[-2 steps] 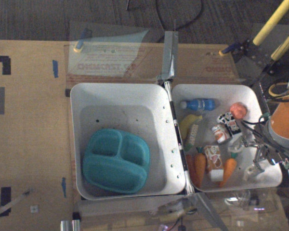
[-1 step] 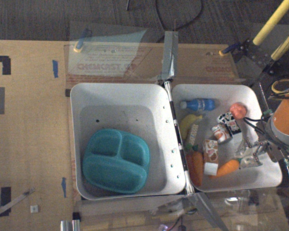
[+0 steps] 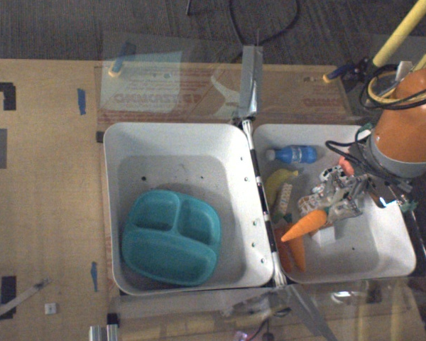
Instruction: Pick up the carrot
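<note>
The orange carrot lies at a slant in the right bin, its pointed tip toward the bin's left wall. Its thick end sits between the fingers of my gripper, which is shut on it. The arm, with its orange band, comes in from the right over the bin. The carrot looks raised a little above the bin floor, and its tip hangs over a second orange object.
The right bin also holds a blue bottle at the back, a yellow object by the left wall, and a small white block. A teal divided plate lies in the left bin. Cables hang beside the arm.
</note>
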Controlling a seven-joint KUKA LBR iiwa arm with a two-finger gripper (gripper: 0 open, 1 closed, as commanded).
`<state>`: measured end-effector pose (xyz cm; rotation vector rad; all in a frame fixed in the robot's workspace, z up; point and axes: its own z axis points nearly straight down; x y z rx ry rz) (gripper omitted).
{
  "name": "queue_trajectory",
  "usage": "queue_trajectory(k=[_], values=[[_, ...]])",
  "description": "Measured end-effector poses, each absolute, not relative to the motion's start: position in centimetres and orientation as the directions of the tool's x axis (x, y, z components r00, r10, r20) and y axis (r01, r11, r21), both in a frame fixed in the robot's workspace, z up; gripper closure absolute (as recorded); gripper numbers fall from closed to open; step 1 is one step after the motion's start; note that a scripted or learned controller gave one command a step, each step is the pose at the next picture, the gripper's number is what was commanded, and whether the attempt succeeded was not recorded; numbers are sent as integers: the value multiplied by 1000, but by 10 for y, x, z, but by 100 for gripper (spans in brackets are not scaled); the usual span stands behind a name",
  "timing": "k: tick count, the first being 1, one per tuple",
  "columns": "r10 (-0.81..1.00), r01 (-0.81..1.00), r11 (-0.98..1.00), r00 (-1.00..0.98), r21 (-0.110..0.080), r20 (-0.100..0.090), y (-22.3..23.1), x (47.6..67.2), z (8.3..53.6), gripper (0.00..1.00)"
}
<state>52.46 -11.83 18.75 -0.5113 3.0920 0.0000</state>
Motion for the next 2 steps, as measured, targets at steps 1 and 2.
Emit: queue_trajectory(k=[1, 2], values=[[-509, -508, 861, -861, -16, -18, -154, 515, 118, 100], [-197, -197, 980, -980, -2, -9, -143, 507, 201, 100]])
